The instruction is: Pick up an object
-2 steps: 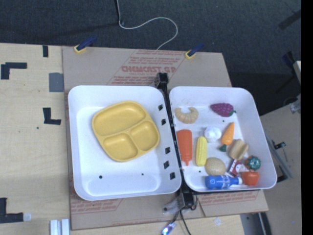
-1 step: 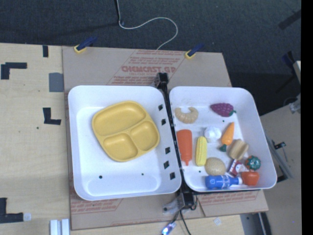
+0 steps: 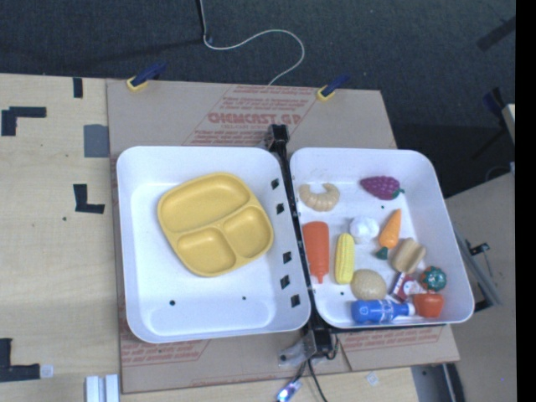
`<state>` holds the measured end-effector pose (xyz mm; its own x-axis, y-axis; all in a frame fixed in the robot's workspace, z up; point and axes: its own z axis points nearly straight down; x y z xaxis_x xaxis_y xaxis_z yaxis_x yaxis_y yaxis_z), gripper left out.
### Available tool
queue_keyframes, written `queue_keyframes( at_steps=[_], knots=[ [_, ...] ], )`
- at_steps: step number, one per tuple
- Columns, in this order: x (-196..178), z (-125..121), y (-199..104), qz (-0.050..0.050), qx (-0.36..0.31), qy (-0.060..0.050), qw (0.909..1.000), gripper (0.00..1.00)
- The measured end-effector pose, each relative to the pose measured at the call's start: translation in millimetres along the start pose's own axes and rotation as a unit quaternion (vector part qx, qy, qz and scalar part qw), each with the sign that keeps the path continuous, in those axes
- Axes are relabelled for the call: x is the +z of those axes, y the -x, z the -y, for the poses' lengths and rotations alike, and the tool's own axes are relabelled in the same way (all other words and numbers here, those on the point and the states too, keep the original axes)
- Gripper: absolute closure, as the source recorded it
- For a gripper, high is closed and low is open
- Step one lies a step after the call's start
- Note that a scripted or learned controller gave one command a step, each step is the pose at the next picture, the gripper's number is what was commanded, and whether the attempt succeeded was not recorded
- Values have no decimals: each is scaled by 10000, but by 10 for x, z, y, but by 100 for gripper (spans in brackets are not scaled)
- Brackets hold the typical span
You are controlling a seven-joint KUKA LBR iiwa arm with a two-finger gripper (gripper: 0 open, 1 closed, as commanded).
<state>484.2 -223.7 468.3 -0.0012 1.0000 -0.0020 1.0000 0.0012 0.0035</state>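
Pre-grasp stage; gripper state can't be told. Candidates lie in right bin (image 3: 423, 167): croissant (image 3: 320, 196) nearest divider, grapes (image 3: 381, 187) beyond, possibly a potato (image 3: 368, 285) below. Next: descend w/ open jaws onto one.

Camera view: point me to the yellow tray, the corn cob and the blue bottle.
yellow tray (image 3: 215, 222), camera view, on the ridge between its compartments.
corn cob (image 3: 344, 258), camera view, mid-length of the cob.
blue bottle (image 3: 377, 311), camera view, on its blue body.
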Motion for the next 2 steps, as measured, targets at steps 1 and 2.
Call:
queue_keyframes(
  at_steps=[1, 2],
  knots=[
    [351, 5, -2, -9, 6, -35, 10000, 100],
    [39, 1, 0, -2, -1, -5, 10000, 100]
  ],
)
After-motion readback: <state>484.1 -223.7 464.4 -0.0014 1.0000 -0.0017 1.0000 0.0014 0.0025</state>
